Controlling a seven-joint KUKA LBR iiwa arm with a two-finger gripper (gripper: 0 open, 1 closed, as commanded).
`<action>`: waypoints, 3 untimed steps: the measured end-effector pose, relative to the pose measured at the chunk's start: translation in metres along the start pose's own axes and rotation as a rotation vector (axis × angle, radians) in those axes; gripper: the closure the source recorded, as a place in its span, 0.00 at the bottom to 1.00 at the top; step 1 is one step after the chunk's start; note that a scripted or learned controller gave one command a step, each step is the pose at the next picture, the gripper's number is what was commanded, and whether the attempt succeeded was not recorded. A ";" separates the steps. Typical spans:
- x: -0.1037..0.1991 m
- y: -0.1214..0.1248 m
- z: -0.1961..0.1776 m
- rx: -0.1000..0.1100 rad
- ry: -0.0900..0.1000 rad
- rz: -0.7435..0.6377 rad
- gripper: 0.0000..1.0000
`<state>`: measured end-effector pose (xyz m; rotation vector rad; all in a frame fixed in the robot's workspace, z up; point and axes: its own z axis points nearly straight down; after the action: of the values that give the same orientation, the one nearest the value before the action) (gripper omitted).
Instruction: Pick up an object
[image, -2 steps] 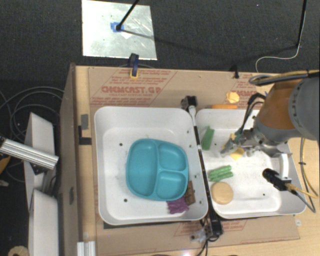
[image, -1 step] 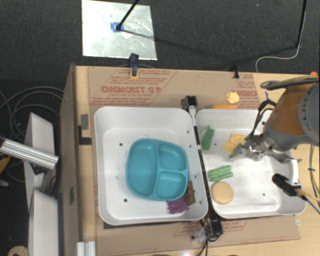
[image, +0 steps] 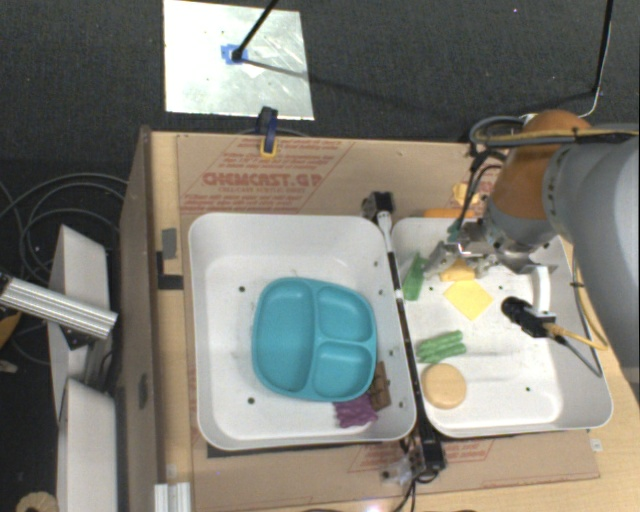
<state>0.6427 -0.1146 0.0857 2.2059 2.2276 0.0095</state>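
Gripper (image: 462, 252) low over the right bin (image: 580, 400) near its far edge, finger state unclear, yellow cheese slice (image: 468, 298) just beneath and beside it, green pod (image: 411, 277) to its left, teal divided plate (image: 314, 339) in the left bin (image: 215, 300).

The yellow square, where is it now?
The yellow square lies in the right bin, in its upper middle part, just below the pincer and above the green piece.
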 end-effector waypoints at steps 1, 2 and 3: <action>-0.028 -0.047 -0.004 0.011 0.000 0.011 0.00; 0.033 0.031 -0.002 0.000 0.000 -0.001 0.00; 0.011 -0.008 0.001 0.009 0.000 0.009 0.00</action>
<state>0.6344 -0.1033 0.0844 2.2208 2.2220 -0.0012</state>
